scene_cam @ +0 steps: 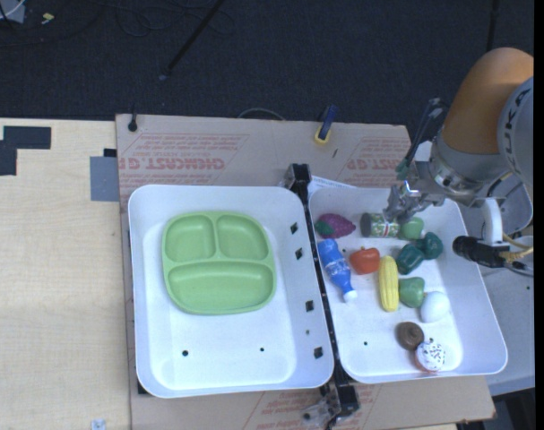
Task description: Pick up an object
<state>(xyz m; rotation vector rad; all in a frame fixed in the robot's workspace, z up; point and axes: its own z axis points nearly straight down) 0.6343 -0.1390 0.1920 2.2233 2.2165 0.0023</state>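
Note:
My gripper point(402, 206) hangs over the far side of the right bin point(487, 330), just above a small grey can with a green label point(379, 227) and a light green piece point(412, 229). Nothing visibly hangs from it. In the same bin lie a purple eggplant point(334, 226), a blue bottle point(336, 269), a red tomato point(365, 261), a yellow corn cob point(389, 283), a dark green vegetable point(419, 251), a green pepper point(411, 290), a white egg point(435, 306), a brown round piece point(410, 334) and a white speckled ball point(431, 356).
The left bin point(155, 348) holds a light green divided plate point(220, 263). A black ridge point(312, 276) separates the two bins. Both bins sit on a cardboard sheet point(218, 155), with a blue-and-yellow clip point(324, 125) at its far edge.

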